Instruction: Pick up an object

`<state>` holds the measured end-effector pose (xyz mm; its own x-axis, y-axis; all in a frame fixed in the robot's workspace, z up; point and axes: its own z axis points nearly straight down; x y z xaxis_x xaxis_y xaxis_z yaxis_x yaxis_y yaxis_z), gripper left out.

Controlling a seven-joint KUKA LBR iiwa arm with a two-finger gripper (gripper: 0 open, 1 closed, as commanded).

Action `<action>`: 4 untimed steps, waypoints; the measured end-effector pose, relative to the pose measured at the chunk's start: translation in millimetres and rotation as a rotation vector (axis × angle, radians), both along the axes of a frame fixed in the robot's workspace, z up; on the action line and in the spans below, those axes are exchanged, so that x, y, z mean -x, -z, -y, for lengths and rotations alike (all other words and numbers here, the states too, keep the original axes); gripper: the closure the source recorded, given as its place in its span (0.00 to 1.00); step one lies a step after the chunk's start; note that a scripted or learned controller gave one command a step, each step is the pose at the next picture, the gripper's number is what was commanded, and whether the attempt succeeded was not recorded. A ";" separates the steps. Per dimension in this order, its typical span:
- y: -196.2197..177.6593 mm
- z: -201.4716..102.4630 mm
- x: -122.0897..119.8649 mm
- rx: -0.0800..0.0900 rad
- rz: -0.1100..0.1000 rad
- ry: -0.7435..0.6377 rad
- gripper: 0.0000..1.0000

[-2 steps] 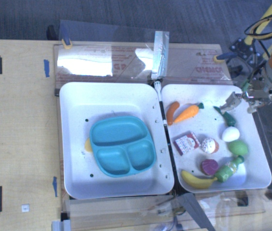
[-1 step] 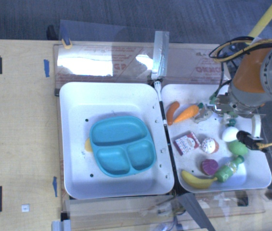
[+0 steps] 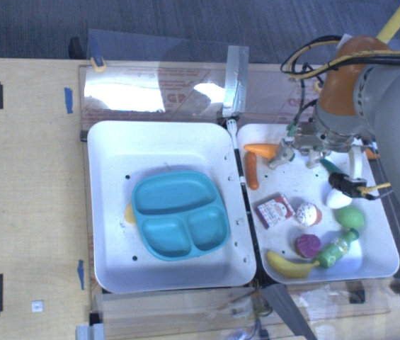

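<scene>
Where your arm reaches in, the gripper (image 3: 306, 149) hovers beside the carrot (image 3: 262, 149). You cannot tell its finger state. Banana (image 3: 288, 264) lies well apart.

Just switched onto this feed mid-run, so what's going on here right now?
The arm reaches in from the right, with its gripper low over the back of the right bin, close to an orange carrot. Nothing visibly sits between its fingers. A red packet, banana, purple piece and green bottle lie in that bin. The left bin holds a blue divided tray.
</scene>
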<state>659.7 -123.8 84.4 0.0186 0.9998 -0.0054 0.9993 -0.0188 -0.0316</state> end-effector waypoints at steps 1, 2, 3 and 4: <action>-111.2 2.2 6.6 -0.004 0.041 -0.192 0.00; -8.8 -15.8 -3.1 -0.011 0.023 -0.247 0.00; -2.5 -11.7 73.3 -0.007 0.035 -0.207 0.00; -2.8 41.4 171.9 -0.010 0.035 -0.308 0.00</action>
